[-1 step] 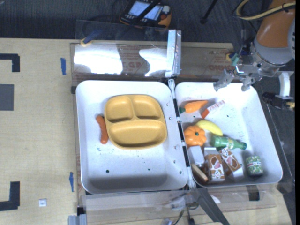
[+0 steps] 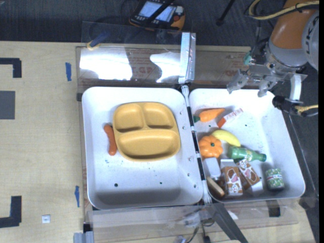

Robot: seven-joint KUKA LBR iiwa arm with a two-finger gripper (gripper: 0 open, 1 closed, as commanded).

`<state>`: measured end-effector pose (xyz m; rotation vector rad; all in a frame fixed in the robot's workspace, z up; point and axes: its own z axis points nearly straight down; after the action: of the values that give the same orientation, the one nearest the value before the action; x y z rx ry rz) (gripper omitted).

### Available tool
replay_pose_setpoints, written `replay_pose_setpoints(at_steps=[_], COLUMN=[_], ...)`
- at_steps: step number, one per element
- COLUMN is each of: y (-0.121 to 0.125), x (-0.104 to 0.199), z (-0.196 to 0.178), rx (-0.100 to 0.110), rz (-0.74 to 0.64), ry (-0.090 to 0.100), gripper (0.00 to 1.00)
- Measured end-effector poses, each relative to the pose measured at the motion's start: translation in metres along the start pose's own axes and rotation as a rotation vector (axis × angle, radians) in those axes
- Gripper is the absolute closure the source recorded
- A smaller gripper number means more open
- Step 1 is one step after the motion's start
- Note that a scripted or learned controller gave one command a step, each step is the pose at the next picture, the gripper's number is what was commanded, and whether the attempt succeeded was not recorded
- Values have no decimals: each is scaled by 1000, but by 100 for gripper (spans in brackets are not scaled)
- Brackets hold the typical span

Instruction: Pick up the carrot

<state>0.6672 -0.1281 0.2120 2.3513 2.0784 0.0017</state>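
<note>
My jaws hang spread and bare over the right bin's far rim. Carrot lies below-left of them, well apart, near the divider, beside a pumpkin.

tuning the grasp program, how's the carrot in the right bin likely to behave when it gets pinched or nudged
The carrot looks like a smooth, tapered toy, so it is probably stiff and light. Its rounded body may roll or slip out of a pinch near the thin end. It lies close to the bin's left wall, so a nudge could wedge it there.
</note>
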Motion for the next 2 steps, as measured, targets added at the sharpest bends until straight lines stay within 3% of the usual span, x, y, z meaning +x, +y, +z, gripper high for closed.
replay_pose_setpoints(at_steps=[1,2], y=[-12,3], x=[29,32], z=[94,110], rx=[-12,-22], rz=[-258,-268], ry=[0,-2], gripper=[0,0])
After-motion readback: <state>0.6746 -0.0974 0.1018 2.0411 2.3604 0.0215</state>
